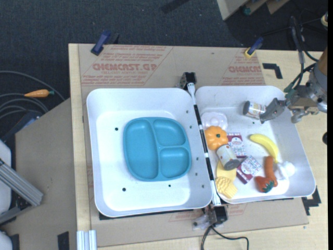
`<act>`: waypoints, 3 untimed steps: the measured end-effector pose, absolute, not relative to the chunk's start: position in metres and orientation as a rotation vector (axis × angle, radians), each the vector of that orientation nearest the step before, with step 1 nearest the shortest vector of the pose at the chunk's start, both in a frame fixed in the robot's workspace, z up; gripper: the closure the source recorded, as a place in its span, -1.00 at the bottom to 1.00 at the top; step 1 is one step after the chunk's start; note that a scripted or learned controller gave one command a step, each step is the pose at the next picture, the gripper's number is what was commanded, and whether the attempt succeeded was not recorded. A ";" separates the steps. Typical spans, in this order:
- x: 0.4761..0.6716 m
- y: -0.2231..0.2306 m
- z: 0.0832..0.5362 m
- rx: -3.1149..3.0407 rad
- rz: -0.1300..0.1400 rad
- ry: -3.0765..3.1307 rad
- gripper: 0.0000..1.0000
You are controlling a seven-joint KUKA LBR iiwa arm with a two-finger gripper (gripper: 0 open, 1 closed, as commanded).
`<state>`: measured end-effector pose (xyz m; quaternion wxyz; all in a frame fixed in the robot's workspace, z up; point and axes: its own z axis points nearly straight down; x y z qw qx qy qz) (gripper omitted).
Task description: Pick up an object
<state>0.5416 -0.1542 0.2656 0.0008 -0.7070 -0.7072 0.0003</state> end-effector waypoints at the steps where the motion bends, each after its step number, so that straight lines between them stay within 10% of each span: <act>1: 0.523 -0.197 0.088 -2.220 0.003 -2.219 -1.00; 2: 0.524 -0.197 0.099 -2.223 -0.001 -2.221 1.00; 3: 0.505 -0.127 0.098 -2.217 0.000 -2.221 1.00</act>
